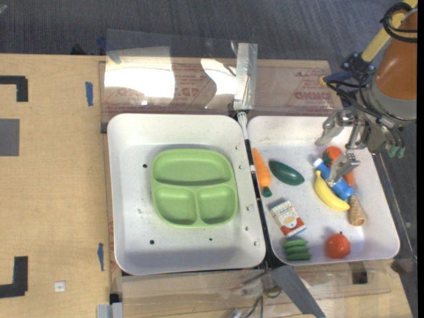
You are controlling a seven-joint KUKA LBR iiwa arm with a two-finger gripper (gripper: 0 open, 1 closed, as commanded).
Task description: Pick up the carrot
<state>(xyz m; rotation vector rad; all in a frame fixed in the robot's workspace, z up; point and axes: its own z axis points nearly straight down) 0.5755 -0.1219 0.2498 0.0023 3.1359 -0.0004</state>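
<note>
Carrot (262, 171) — orange with a green tip, lying lengthwise against the left wall of the right-hand bin (387, 207), just right of the divide between the two bins, untouched by my tool. Beside it to the right: a dark green oval piece (287, 172). Below these, near centre frame: a small printed carton (287, 218), then a ridged green vegetable (296, 248) at the bin's lower edge, and a red tomato (338, 245) to its right. Further right: a yellow banana (329, 195), a blue item (340, 187) touching it, an orange-red piece (332, 156) above, and a tan cone-like item (357, 211) at the far side. My gripper (345, 148) hangs over this right-side cluster, well apart from the carrot, fingers spread wide with nothing between them. Left-hand bin (126, 177) — holds a green three-compartment plate (195, 186) at its middle. Both bins rest on a light wooden bench (46, 177).
</note>
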